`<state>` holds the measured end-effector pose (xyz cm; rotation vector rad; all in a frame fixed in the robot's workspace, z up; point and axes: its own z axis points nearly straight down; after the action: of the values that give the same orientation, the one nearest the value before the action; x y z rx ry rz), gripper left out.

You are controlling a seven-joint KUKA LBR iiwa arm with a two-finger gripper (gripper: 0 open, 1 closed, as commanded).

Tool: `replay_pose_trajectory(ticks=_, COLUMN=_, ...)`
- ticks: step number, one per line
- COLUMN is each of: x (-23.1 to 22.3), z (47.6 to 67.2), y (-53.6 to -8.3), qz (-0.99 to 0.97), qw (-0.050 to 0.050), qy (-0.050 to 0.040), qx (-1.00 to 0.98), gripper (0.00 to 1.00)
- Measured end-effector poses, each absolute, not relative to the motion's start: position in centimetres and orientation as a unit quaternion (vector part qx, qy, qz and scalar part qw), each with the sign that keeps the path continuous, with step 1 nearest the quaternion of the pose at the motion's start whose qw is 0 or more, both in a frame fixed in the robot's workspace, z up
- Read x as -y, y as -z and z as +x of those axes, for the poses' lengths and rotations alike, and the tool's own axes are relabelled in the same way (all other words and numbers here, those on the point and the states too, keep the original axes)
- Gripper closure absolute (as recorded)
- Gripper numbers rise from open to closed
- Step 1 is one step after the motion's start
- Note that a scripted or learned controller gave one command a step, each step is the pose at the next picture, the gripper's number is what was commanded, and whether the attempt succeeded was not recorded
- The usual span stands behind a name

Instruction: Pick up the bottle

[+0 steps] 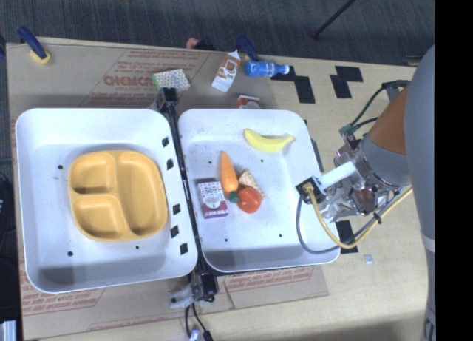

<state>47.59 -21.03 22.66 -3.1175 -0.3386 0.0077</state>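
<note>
Bottle: blue, lying on its side on the counter, beyond the far rim of the right bin and outside it. Just left of the bottle, a small carton; further left, a patterned packet.

Right bin contents: banana near the far edge; carrot, tomato and a small red-labelled box clustered at the centre.

Left of the right bin: left bin, holding a yellow divided tray.

Gripper: over the right bin's right rim, well apart from the bottle, amid cables. Whether the fingers are spread or closed cannot be told; nothing is seen between them.
</note>
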Motion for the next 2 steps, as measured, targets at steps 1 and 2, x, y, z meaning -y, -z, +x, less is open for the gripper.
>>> replay_pose_trajectory(ticks=1, x=21.1, z=47.6, y=-23.1, qz=-0.995, qw=0.002, qy=-0.0014, qx=0.104, gripper=1.00)
replay_pose_trajectory(ticks=2, x=21.0, z=47.6, y=-22.0, qz=-0.995, qw=0.003, qy=-0.0025, qx=0.103, gripper=1.00)
